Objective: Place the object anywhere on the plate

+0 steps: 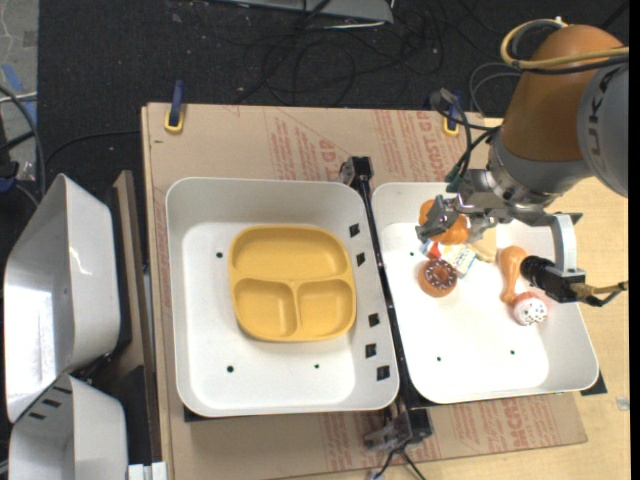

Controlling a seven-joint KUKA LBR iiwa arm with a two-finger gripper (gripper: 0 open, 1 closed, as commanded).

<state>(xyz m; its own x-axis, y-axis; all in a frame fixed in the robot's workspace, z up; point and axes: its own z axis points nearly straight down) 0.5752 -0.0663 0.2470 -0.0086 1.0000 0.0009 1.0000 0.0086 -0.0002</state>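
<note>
The grey arm with its orange band [560, 78] reaches in over the right white bin [500, 368], and its 2-finger gripper [445, 223] sits low at that bin's far left corner, over a small orange toy [450, 230]; I cannot tell how the gripper is set. Just beside it lie a chocolate-brown ring doughnut [438, 277] and a small white packet [462, 258]. Nearer the bin's right edge rests a tan drumstick-shaped toy [512, 270] and a speckled white ball [531, 311]. The yellow 3-compartment plastic plate [293, 281] lies mid-floor in the left white bin [200, 368].
</note>
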